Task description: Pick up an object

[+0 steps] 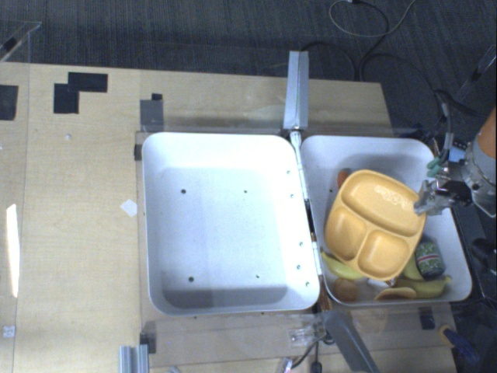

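Note:
A yellow divided plate (376,224) lies tilted in the right bin (388,150), resting over other items. My gripper (429,200) is at the plate's right rim and touches or nearly touches its edge. A dark can with a green label (428,259) lies just below the gripper, beside the plate. A yellow-green banana (429,287) curves along the bin's front edge, and another banana piece (340,266) pokes out under the plate's left side. A brown round item (346,290) and an orange slice (397,292) sit at the front. Something orange (344,179) peeks out behind the plate.
The left bin (225,224) sits beside the right one, with a metal divider rail (297,92) between them at the back. The wooden bench (70,208) extends to the left. Cables (365,14) lie on the dark floor beyond.

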Tool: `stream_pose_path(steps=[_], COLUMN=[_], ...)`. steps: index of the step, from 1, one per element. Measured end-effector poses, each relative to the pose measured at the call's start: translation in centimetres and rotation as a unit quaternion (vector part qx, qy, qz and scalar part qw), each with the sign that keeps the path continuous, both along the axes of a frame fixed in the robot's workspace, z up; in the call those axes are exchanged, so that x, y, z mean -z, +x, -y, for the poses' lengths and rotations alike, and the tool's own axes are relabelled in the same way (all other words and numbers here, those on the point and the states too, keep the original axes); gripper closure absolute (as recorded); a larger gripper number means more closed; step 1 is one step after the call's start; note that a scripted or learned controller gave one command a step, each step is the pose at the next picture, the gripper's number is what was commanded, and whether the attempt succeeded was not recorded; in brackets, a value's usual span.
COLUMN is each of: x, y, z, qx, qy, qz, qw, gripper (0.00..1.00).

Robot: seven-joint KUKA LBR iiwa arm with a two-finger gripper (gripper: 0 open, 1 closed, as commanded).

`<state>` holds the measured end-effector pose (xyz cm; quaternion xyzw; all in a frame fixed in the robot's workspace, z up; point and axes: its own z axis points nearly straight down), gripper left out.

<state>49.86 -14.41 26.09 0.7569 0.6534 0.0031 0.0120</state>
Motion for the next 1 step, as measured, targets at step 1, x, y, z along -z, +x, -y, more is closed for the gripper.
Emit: stream_pose_path(steps=[1], x=[-0.83], y=[0.06], z=[-0.12], qx=[-0.002], qy=[0.0003], qz=[-0.001], qw=[1.0], gripper=[1.0])
